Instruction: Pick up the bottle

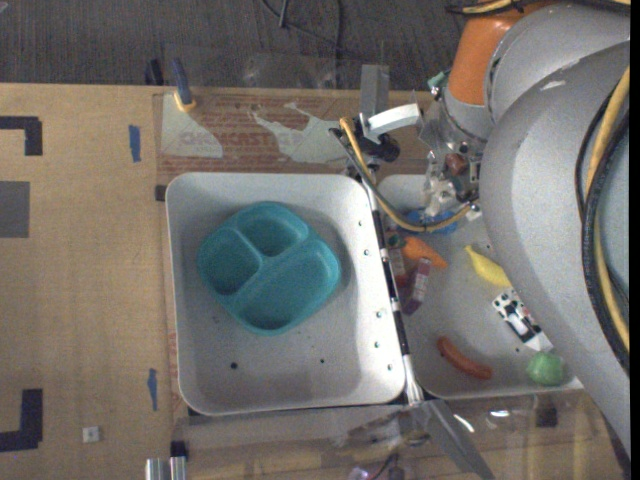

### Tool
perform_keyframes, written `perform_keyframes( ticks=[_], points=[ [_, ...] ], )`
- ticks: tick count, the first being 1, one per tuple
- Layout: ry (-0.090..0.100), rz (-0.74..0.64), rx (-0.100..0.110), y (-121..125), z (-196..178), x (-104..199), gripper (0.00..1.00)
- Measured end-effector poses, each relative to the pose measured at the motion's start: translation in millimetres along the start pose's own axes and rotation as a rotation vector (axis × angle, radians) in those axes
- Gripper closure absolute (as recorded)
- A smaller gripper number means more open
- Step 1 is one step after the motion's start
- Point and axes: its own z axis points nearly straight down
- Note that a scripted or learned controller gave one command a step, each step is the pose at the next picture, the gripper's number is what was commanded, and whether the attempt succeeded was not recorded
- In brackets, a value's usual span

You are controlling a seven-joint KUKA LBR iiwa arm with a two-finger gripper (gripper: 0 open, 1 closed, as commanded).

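Bottle (416,281) by the right bin's (470,318) left wall looks small, light, rigid, slick; I'd pinch its middle, though my claw's (440,196) grip state I cannot tell.

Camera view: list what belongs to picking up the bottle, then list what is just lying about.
For the job: the small dark bottle by the left wall of the right bin; the gripper above that bin.
Lying about: teal divided plate, yellow banana, red sausage, green ball, orange carrot.
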Motion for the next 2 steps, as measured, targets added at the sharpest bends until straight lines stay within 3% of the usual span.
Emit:
perform_keyframes(
  ticks=[1, 2],
  points=[
    [-0.003, -0.289, 0.0, 89, -117, -46, 1.0],
    [-0.001, -0.039, -0.001, 59, -135, -56, 1.0]
  ],
)
